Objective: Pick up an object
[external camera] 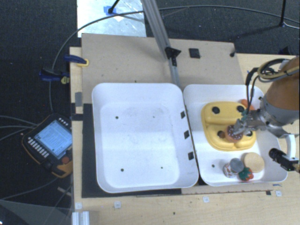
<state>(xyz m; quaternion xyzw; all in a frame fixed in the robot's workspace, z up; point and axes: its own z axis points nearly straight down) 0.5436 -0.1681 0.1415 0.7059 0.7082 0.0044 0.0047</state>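
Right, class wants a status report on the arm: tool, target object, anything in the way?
Tool down over yellow object in right bin. Grasp unconfirmed. Small items clustered just beside it, near the bin's front edge.

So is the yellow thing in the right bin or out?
In: the yellow thing lies flat inside the right bin, gripper over it.

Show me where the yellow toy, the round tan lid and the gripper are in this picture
yellow toy [216, 118]: camera view, on its upper left body.
round tan lid [254, 161]: camera view, on its flat top.
gripper [238, 129]: camera view, at its tips over the yellow toy.
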